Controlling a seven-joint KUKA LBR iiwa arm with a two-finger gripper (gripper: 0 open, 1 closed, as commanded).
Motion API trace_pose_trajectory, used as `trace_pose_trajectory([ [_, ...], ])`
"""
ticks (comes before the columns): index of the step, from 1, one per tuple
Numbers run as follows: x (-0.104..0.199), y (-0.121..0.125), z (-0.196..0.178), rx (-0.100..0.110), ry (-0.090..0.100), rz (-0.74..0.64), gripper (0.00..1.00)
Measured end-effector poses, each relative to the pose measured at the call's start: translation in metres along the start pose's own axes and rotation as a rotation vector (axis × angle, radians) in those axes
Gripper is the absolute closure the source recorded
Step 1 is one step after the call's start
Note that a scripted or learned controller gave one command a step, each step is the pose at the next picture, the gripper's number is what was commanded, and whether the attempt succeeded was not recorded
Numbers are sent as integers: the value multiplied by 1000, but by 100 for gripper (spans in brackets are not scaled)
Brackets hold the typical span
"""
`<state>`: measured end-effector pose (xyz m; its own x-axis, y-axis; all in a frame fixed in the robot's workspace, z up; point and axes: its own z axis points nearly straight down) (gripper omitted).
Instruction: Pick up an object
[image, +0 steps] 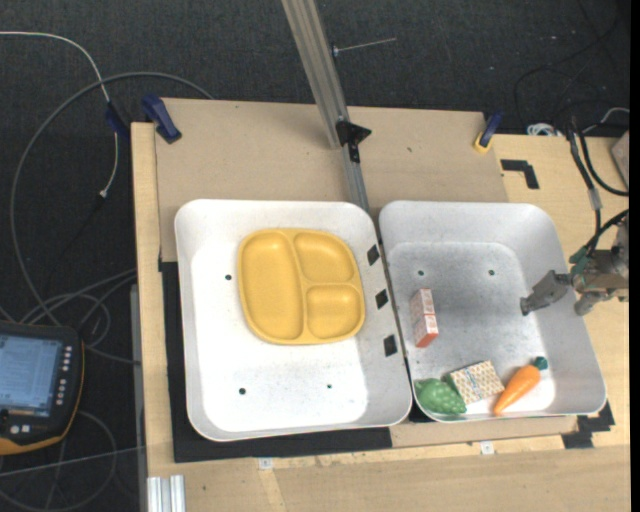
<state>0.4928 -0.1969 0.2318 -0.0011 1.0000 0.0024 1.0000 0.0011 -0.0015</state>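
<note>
White plastic formed both bins on the table (250, 130). The left bin (200, 400) carried a yellow divided tray (300, 285), which had one long compartment on its left and two smaller compartments on its right.

The right bin (470, 225) contained four objects:
- A small red-and-white box (424, 316) lay near the bin's left wall. Its long axis ran roughly toward and away from the camera, tilted slightly.
- A green toy vegetable (440, 397) lay in the near-left corner.
- A patterned block (475, 381) lay just beside the green toy vegetable, on its right, with its long axis slanted up to the right.
- An orange toy carrot (517, 388) lay near the bin's front rim. Its long axis ran diagonally; the pointed tip faced the lower left and the green stem end faced the upper right, toward the gripper.

The gripper (535, 297) was positioned above the right side of the right bin, extending in from the view's right edge. It was above the carrot and apart from it. No object was between its fingers. Whether the fingers were parted or closed could not be told from this view.
</note>
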Motion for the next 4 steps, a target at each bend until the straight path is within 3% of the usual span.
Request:
trace_pose_trajectory([
  [1,0,0,0,0,0,0,0],
  [3,11,1,123,7,2,1,0],
  [4,12,1,141,4,1,1,0],
])
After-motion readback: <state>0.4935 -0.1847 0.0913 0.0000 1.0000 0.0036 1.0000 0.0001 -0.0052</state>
